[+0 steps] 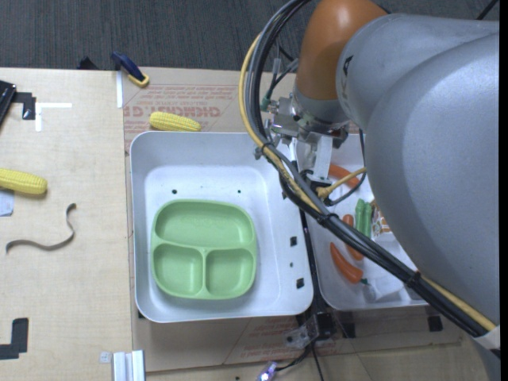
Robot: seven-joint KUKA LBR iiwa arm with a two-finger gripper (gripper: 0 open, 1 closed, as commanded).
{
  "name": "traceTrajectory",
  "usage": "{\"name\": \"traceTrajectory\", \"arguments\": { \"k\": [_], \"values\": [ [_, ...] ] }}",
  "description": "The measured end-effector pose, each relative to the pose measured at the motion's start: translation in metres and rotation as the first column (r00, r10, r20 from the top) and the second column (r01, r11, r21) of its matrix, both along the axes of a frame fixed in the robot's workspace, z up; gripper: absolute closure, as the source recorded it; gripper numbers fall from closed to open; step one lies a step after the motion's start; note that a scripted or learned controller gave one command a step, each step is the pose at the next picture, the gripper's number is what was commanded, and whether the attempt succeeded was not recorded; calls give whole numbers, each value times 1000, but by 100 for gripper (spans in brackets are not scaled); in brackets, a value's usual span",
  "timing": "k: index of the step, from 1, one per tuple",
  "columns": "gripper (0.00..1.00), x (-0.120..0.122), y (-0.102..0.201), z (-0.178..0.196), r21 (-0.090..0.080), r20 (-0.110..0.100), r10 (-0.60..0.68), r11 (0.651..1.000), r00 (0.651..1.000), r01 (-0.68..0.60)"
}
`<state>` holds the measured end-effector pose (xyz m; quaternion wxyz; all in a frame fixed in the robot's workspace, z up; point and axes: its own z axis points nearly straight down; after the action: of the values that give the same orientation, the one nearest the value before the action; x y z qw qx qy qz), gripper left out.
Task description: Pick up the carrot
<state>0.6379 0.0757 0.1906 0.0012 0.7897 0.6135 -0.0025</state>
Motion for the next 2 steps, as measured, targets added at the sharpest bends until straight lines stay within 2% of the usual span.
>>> {"name": "traceTrajectory", "arguments": {
  "k": [1,2],
  "values": [
    [0,0,0,0,0,0,0,1000,1000,0],
    [0,20,37,-89,7,0,-61,998,998,61]
  ]
}}
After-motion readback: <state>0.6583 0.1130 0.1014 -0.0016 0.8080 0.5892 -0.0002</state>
